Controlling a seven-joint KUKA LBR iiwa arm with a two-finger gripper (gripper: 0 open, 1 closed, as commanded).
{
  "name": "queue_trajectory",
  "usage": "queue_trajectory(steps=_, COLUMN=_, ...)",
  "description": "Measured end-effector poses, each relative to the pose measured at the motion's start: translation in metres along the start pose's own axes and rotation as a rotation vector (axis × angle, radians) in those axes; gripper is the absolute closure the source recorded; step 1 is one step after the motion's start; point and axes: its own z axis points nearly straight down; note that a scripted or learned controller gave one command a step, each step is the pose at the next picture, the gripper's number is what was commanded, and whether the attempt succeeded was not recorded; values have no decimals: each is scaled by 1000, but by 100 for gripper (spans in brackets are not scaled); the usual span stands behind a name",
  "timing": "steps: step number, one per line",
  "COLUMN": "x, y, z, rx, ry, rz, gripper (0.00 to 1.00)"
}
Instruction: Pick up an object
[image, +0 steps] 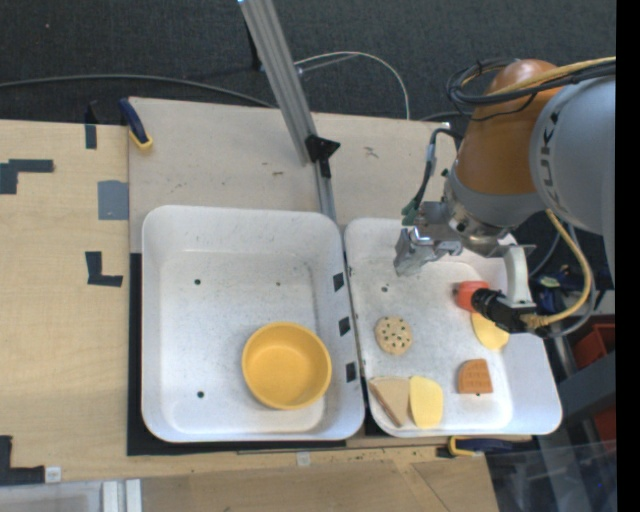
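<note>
Pincer (411, 258) hovers above right bin (530, 415), finger state unclear, cookie (394, 335) below.

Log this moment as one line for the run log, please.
gripper: over right bin far end, nothing visibly held | cookie: in right bin | yellow bowl: in left bin

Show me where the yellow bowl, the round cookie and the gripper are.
yellow bowl (286, 364), camera view, middle of its inside, left bin.
round cookie (394, 335), camera view, centre of its top, right bin.
gripper (409, 257), camera view, its lower tip, above the right bin.
</note>
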Motion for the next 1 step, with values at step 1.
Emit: queue_trajectory(steps=1, x=46, y=-3, z=-3, rx=-1, ry=0, rz=0, gripper=100)
